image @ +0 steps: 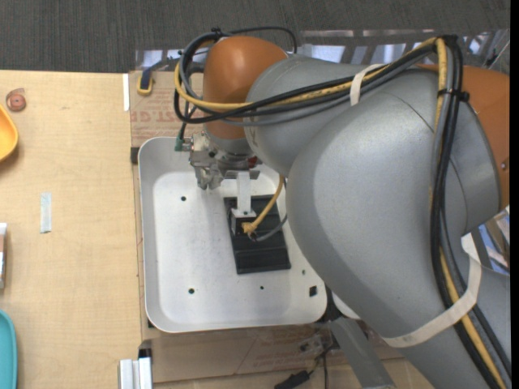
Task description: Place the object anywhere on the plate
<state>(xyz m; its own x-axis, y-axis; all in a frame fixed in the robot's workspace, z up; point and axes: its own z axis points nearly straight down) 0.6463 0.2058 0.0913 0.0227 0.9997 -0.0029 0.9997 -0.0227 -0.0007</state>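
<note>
Gripper [208, 175] over the far-left corner of the white bin [178, 258], close to far and left rims, its grip state not readable from here; bin floor lies open toward near and left, grey arm [381, 201] overhangs the right rim; where the object sits, cannot tell.

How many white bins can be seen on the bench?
1. The white bin sits left of centre; the grey arm covers the right side and may hide another there.

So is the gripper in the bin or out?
In: the gripper hangs inside the rim of the bin, near its far-left corner.
</note>
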